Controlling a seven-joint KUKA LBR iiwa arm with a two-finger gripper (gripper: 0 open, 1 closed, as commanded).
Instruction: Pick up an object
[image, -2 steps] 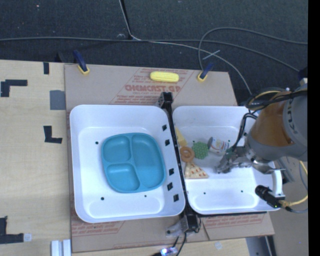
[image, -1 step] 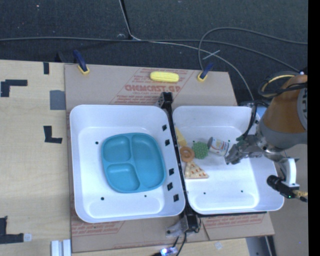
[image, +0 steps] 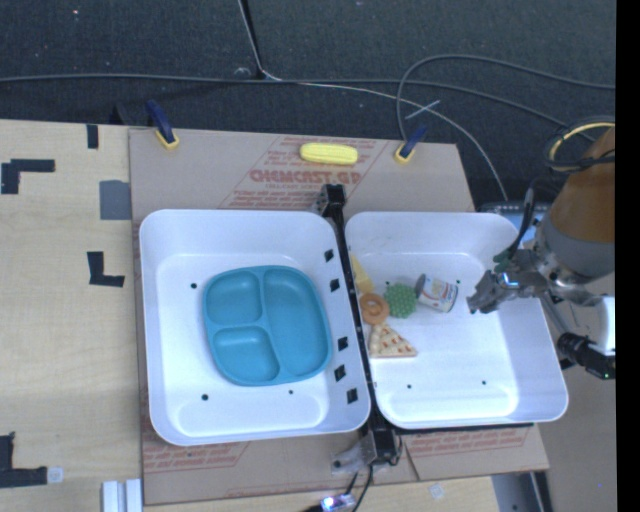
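**Arm over right bin, nothing lifted yet**

Dark carpet behind; pale bench, cardboard sheet (image: 300, 180) clamped under two white bins. Left bin (image: 170, 240) carries a blue divided plate (image: 267, 325). Right bin (image: 500, 400) has the pickable clutter at its 9 o'clock side: small can (image: 437, 293), green ball (image: 401, 299), orange ring (image: 374, 308), waffle-like wedge (image: 391, 344). Yellow corn (image: 328, 153) lies on the cardboard at 12 o'clock, outside both bins.

Gripper (image: 487, 297) sits at the right bin's 3 o'clock, just beside the can. Too dark and small to say how it is set, or whether it holds anything.

Risk, as judged: the can looks round and may roll; the tight cluster invites a nudge instead of a grasp
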